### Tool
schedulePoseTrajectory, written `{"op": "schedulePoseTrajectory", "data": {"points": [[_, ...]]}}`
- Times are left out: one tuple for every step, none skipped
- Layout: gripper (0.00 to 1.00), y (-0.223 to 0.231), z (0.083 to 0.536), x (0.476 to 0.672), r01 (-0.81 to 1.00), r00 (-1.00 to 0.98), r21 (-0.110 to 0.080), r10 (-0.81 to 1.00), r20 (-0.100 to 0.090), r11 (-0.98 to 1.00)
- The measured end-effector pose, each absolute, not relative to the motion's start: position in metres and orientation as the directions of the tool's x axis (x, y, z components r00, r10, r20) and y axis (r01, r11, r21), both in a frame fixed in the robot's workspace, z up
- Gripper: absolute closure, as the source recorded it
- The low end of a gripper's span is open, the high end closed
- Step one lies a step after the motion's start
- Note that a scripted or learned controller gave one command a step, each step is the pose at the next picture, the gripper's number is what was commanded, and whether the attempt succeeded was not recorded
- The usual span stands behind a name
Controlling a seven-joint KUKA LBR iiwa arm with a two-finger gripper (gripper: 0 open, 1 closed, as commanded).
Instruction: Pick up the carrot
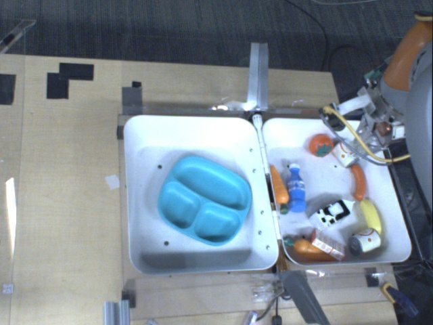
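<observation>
The carrot (278, 187) is a slim orange piece lying lengthwise against the left wall of the right bin (399, 249), right beside a blue bottle (295, 188). My gripper (349, 146) hangs over the back right part of that bin, between a red tomato (320, 145) and the bin's right wall. It is well to the right of the carrot and apart from it. Wrist hardware and a yellow cable crowd the view of the gripper's tip. Nothing can be seen held in it.
The right bin also holds a reddish sausage (358, 181), a yellow fruit (370, 215), a black-and-white item (333, 212), a small white can (365, 242) and another orange tapered piece (308, 249) at the front. A blue divided tray (203, 198) lies in the left bin (145, 147).
</observation>
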State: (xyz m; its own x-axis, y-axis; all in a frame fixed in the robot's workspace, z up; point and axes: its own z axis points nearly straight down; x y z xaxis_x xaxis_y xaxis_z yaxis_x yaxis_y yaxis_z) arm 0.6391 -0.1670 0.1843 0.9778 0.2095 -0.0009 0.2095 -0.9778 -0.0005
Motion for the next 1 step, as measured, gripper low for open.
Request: {"op": "schedulePoseTrajectory", "data": {"points": [[1.00,-0.1666,0.1869,0.6388,0.211,0.978,-0.001,0.211,-0.003,-0.978]]}}
